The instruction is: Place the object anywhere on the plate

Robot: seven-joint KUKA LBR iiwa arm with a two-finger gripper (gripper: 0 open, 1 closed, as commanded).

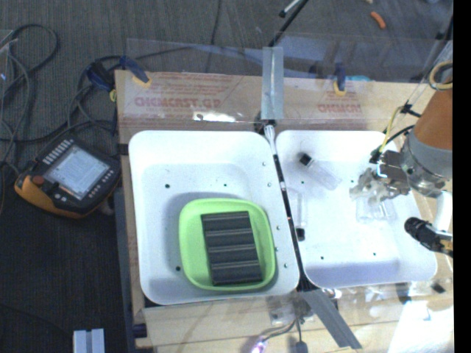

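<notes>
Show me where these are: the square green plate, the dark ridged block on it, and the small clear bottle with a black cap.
Square green plate [190, 230], camera view, its bare left rim.
Dark ridged block [232, 247], camera view, its middle ridge.
Small clear bottle with a black cap [321, 170], camera view, its clear body.

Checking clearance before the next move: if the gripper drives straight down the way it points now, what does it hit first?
Probably the bare floor of the right bin. The gripper hangs over it, and the small clear bottle with a black cap lies off to the left. Depth is hard to judge.
</notes>
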